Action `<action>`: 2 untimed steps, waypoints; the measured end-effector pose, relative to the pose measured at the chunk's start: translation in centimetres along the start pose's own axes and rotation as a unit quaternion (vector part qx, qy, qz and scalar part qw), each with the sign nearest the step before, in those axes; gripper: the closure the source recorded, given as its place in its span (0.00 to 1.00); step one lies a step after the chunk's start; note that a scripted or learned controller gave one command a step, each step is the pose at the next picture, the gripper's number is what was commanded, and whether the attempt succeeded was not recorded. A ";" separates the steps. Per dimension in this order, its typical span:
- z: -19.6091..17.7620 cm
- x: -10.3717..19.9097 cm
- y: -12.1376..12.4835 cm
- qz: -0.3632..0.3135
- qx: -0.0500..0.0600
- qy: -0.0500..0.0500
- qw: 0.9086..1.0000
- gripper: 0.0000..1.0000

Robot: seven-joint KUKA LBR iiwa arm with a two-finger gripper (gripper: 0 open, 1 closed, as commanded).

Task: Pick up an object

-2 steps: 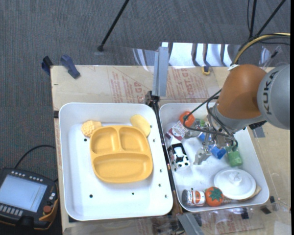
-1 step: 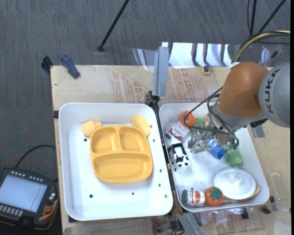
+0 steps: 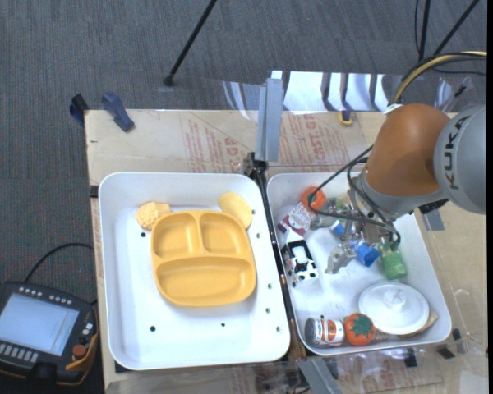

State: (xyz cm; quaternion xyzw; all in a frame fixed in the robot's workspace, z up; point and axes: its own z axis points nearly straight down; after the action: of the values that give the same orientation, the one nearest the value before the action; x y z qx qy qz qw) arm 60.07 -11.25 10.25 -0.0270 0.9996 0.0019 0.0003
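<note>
Two white bins on the bench; gripper (image 3: pixel 343 257) down in the right bin (image 3: pixel 440 298), beside a blue block (image 3: pixel 366 254), grip state unclear.

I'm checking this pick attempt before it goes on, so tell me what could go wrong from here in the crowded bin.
1. The gripper hangs among tightly packed things in the right bin; the blue block and green block lie close together, so it may catch both or neither.
2. The arm's cables droop over the orange-capped bottle and might drag it.
3. The black-and-white cow toy beside the fingers could be knocked aside.
</note>
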 end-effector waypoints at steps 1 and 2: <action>1.8 0.8 -2.4 0.001 0.001 0.002 1.000 0.00; 0.8 0.7 -2.3 -0.001 0.001 0.002 1.000 1.00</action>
State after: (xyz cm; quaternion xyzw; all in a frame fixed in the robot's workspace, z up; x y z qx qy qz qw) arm 59.54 -13.56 9.42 -0.0280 0.9996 0.0009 -0.0013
